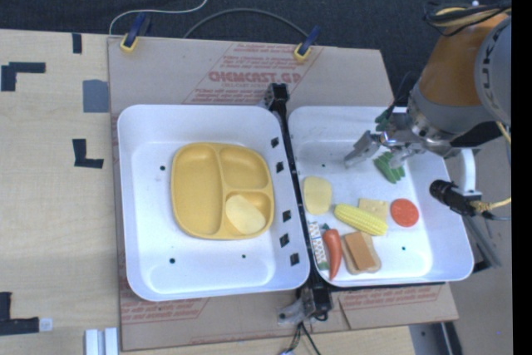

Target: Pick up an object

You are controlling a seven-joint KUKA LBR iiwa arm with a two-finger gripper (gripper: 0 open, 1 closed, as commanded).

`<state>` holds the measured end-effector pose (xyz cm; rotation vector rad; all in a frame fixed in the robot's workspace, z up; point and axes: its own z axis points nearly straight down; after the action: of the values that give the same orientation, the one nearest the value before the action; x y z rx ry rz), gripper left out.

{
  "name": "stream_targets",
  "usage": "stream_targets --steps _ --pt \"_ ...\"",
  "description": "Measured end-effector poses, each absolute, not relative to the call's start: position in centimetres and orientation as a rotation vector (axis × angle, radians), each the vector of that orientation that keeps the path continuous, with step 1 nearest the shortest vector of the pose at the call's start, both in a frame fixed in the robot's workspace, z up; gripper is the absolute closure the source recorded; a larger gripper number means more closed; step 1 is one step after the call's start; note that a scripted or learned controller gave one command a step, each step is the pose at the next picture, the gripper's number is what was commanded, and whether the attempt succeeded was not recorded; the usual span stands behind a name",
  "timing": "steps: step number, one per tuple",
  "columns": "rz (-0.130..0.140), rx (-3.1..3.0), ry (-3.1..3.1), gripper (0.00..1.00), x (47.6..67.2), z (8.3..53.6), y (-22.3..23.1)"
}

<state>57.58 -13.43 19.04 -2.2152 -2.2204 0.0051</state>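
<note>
Presently: gripper (pixel 378 152) over right bin (pixel 445 262), fingers spread, nothing between them; green item (pixel 388 169) just beside, partly hidden, identity unclear. Corn (pixel 361 219), carrot (pixel 332 251), red disc (pixel 405 213) lie nearby.

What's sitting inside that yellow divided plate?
The yellow plate in the left bin holds one pale yellow oval piece in its lower right compartment. Whatever lies beneath that piece is covered.
</note>
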Motion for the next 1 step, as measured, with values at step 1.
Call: stream_targets --steps 1 --pt "0.014 -2.216 -2.21 0.0 51.97 13.47 -15.5"
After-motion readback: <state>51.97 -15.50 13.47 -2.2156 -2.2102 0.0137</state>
